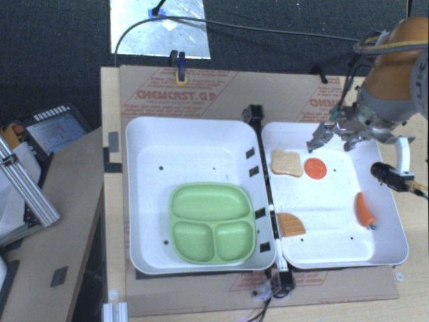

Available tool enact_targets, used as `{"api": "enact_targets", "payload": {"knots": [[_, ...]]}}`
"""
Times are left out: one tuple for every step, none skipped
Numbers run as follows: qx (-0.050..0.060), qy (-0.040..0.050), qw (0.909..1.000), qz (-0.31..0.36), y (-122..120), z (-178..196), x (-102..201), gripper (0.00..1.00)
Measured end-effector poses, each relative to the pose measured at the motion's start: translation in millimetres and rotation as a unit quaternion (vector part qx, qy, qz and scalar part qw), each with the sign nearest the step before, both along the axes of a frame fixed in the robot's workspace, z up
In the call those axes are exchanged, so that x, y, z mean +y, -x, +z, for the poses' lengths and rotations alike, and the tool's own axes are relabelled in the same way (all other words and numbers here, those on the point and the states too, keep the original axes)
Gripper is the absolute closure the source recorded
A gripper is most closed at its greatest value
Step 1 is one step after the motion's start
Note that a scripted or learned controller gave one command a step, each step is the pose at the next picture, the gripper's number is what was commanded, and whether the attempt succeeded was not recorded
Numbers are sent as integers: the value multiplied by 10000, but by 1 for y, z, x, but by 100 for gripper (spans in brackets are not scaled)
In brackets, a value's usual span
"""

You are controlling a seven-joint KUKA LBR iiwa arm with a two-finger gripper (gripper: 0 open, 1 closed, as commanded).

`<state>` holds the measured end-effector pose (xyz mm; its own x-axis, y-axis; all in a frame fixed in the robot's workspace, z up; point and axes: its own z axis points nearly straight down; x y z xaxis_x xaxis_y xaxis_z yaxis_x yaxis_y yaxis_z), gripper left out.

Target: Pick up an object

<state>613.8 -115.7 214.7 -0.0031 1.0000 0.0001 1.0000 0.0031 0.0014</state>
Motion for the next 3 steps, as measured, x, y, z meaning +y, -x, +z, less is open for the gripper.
{"api": "enact_targets", "payload": {"knots": [[19, -2, 10000, 13, -8, -54, 6, 0], [18, -1, 10000, 13, -17, -102, 7, 0], [-17, 3, 10000, 1, -20, -127, 7, 0]]}}
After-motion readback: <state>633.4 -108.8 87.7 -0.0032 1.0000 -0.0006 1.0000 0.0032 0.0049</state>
